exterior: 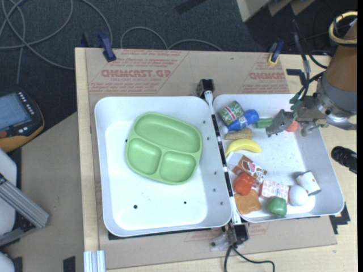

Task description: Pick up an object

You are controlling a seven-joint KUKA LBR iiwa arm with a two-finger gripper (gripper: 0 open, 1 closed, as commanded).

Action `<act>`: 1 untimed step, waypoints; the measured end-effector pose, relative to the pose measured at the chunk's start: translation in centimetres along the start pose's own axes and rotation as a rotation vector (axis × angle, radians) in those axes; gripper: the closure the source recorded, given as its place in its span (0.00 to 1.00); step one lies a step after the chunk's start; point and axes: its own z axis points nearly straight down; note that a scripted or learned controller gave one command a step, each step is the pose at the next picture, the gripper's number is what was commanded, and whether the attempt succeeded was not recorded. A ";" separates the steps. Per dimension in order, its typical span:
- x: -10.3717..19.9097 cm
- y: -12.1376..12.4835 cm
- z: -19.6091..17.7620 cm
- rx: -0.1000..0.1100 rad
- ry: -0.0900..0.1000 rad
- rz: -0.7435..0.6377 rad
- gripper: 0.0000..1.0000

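Your gripper hangs over the far part of the right bin, its dark fingers spread apart with a small orange-red piece showing between them. You cannot tell from this slant whether they actually touch it, so don't count it as held. The pickable clutter sits in that right bin: a green-labelled can and a blue ball against the far-left corner, a toy banana just beside the dividing rim, and nearer you a red pepper-like toy, a green piece and a white egg shape crowded together. That crowding likely explains the aim at the lone orange-red piece, which stands apart with bare floor around it. The left bin carries a green divided plate, lying flat.
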 end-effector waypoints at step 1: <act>-7.9 7.9 13.7 0.002 -0.001 0.002 0.00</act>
